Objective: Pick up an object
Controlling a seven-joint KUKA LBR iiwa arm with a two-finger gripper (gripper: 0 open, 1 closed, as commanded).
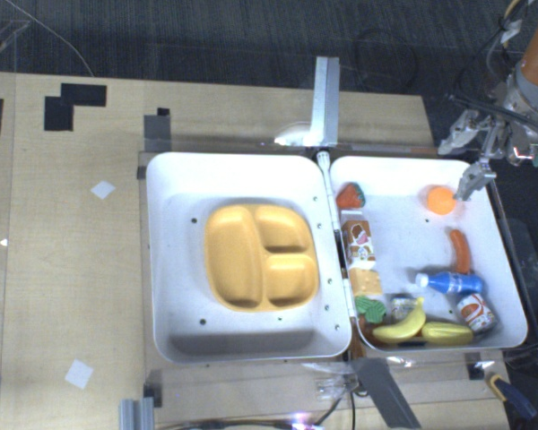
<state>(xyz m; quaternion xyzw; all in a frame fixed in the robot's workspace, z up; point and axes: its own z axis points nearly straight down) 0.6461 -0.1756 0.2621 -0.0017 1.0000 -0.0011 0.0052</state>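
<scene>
My gripper (464, 161) hangs over the back right corner of the right bin (403, 173), open with nothing between its fingers. One fingertip (472, 183) is just right of an orange ball (441, 201), apart from it. Further objects lie in this bin: a red strawberry-like piece (350, 195) at the back left, a brown and white carton (360, 243) along the left wall, and a red sausage (461, 250) on the right. A blue bottle (450, 283), a small can (475, 313), two yellow bananas (403, 324) and a green piece (370, 309) crowd the front.
The left bin (175, 240) holds a yellow divided plate (258, 256). A metal post (326, 101) rises behind the seam between the bins. The grey arm with cables (529, 79) comes in from the upper right. Wooden bench (63, 267) lies to the left.
</scene>
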